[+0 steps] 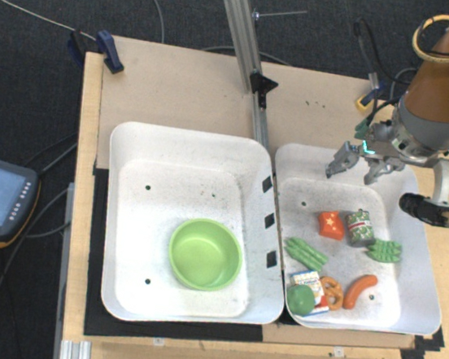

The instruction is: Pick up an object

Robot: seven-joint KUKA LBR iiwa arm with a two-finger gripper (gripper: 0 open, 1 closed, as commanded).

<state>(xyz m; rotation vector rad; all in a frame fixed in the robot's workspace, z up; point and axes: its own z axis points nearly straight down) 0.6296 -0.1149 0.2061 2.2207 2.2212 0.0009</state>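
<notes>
Grey pincer [362, 163] hangs open and empty over the right bin's [425, 279] far edge. Just nearer lies a red block [332, 224], likely light and rigid; its flat sides suit a grasp.

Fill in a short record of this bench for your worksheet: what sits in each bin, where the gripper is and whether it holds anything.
left bin: one green bowl
right bin: red block, small can, green toy, green pods, pretzel, sausage, green ball
gripper: above the right bin's far edge, fingers spread, nothing between them
task state: no object picked yet
</notes>
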